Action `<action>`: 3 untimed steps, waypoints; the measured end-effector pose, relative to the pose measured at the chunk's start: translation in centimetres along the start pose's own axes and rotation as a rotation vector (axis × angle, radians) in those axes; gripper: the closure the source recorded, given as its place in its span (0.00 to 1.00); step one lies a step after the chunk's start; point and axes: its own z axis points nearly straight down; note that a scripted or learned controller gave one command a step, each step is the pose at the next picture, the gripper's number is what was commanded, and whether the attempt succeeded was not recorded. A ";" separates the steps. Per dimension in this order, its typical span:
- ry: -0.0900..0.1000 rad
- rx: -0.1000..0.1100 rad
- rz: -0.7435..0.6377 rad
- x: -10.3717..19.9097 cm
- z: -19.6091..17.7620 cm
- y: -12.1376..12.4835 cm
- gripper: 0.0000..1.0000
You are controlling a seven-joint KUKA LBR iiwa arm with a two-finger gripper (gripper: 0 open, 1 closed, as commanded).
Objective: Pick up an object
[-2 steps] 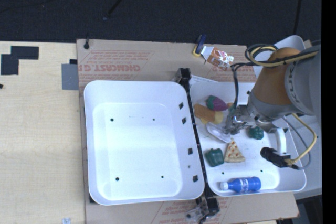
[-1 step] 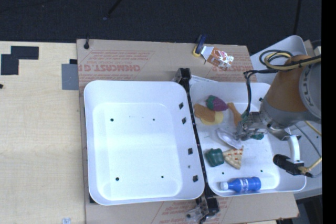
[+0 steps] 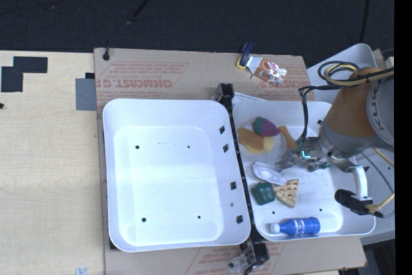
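The right bin [image 3: 309, 109] holds several small things. An orange and yellow toy [image 3: 252, 140] lies beside a magenta and green one [image 3: 264, 127] at the far left. Nearer the front are a white scoop-like piece [image 3: 266, 172], a dark green lump [image 3: 262, 192] and a tan waffle wedge [image 3: 288, 192]. A blue bottle [image 3: 296, 227] lies on its side along the front wall. My gripper [image 3: 291, 162] is low in the middle of this bin, right next to the white piece and just above the waffle wedge. Nothing shows clearly between its tips.
The left bin [image 3: 119, 138] is a broad white tray beside the right one, with a black divider [image 3: 233, 158] between them. A small printed packet [image 3: 269, 71] and a blue and yellow clip [image 3: 244, 56] lie on the cardboard behind the bins.
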 end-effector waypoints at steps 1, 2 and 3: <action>0.001 -0.005 -0.009 4.4 0.0 7.9 0.00; 0.001 0.000 -0.006 4.2 -1.1 7.7 1.00; -0.001 0.003 -0.004 7.3 -0.8 8.2 1.00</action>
